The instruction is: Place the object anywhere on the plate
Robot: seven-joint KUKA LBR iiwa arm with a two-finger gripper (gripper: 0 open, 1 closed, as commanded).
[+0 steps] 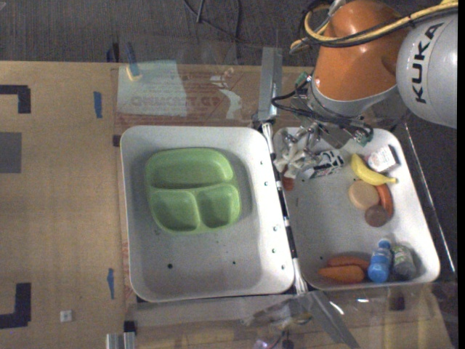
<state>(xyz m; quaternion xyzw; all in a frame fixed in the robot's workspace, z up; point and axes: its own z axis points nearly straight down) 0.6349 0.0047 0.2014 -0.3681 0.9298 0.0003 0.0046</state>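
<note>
My two-finger gripper [304,153], its opening impossible to judge here, hangs low at the right white bin's [420,217] upper-left corner over small black-and-white clutter [323,163]; I should confirm a grasp before crossing to the green three-compartment plastic plate [193,188] in the left bin [138,217].

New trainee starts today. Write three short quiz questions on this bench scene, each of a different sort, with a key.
1. True or false: the green plate has three compartments.
2. Which bin holds the banana? A) the left bin B) the right bin
3. Fill in: the gripper hovers over the ____ corner of the right bin, as the camera sees it.

Key: 1 true. 2 B. 3 upper left.
</note>
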